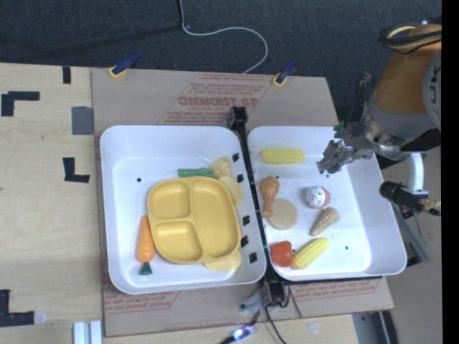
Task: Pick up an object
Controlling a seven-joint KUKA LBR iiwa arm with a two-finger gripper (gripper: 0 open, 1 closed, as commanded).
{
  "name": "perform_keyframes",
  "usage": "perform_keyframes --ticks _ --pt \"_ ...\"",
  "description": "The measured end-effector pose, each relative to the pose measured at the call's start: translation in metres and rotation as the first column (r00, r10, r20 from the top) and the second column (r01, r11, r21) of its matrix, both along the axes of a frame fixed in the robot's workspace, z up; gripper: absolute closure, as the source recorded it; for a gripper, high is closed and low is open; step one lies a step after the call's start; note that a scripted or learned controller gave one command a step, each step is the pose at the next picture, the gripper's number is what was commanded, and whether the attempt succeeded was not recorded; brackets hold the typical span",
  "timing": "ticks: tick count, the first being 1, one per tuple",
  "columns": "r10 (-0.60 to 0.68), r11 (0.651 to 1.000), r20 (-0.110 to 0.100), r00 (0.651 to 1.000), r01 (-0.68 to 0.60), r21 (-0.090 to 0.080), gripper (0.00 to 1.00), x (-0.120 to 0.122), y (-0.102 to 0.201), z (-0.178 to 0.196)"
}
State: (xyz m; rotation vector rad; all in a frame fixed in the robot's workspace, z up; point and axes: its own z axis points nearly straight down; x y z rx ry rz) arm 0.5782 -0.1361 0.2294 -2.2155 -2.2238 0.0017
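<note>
In the left bin point(118, 192) a toy carrot point(145, 244) lies beside a yellow divided plate point(193, 219), with a green piece point(195, 171) at the plate's upper edge. The right bin point(373, 256) holds a chicken drumstick point(268, 191), a tan round piece point(282, 214), a red toy point(281, 251), two corn cobs point(282, 155) point(310, 252), a speckled ball point(316, 196) and an ice-cream cone point(324, 221). The gripper point(331, 161) hangs over this bin's upper right part, near the ball and upper cob; whether it is released or clenched cannot be told

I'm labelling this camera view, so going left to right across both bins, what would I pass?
Carrot → yellow divided plate → drumstick → corn cob at the far side → strawberry-like ball → ice cream cone → claw.
</note>
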Motion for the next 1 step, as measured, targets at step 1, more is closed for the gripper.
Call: perform_keyframes --ticks 1 --pt "0.001 1.000 0.000 1.000 -0.001 0.001 1.00 -0.0145 0.0478 0.0068"
